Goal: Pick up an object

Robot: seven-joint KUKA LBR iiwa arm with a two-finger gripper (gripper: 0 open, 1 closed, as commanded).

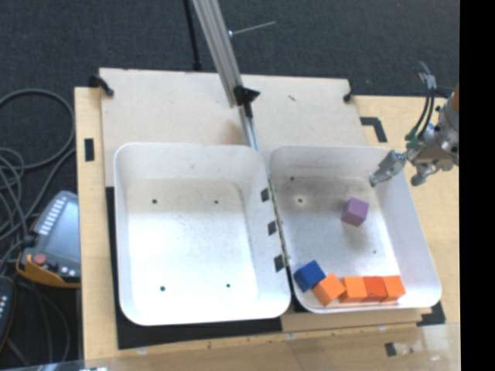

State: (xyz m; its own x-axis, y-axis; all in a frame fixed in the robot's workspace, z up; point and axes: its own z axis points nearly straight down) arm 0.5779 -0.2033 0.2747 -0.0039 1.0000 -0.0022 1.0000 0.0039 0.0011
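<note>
Nothing looks picked up yet, so the whole grab is still to do. Nearest, along the right bin (pixel 414 230)'s six o'clock wall, sit four orange blocks (pixel 361 287) and one blue block (pixel 309 273). Further in, one purple block (pixel 355 212) lies alone. At its two o'clock the gripper (pixel 402 168) hangs over the rim, fingers apart, holding nothing. Two bins on the counter (pixel 93 230).

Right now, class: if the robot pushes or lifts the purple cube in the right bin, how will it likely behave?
The purple cube looks rigid and flat-faced, so it should probably slide rather than roll. It stands apart from the other blocks, so a push likely moves it alone. Its small, plain look suggests it is light.
</note>
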